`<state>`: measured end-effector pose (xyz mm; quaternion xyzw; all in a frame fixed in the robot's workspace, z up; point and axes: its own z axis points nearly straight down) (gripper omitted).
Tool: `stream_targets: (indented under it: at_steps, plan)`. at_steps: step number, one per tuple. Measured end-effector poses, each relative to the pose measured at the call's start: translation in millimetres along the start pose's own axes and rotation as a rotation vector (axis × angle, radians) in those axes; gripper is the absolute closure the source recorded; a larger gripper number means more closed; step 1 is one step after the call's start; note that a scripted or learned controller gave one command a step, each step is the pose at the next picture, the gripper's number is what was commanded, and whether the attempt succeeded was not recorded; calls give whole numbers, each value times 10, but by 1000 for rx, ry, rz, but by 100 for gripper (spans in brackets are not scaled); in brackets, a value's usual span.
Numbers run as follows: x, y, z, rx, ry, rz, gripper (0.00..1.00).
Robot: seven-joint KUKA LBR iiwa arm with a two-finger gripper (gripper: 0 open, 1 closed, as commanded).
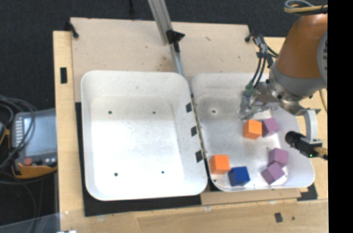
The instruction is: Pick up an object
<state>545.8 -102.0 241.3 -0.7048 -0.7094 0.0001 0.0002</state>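
Your gripper (249, 107) hangs over the right bin (220, 95).
You cannot tell how its fingers stand. An orange cube (253, 129) lies just below it, touching a purple cube (270, 126); another orange cube (220, 163) and a blue cube (239, 175) sit by the bin's near edge.

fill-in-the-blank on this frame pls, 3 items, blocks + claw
1. All the blocks lie in the ____ bin.
2. The blue block touches an ____ block.
3. The claw hovers just above the upper orange block, which sits beside a ____ block.

Missing: right; orange; purple
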Motion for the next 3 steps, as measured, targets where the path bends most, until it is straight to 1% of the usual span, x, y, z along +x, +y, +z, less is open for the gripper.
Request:
stream_targets:
  at_steps: [2,3]
  plan:
    - [965,184,193,2,1,0,100]
    - [1432,181,146,-1,1,-1,100]
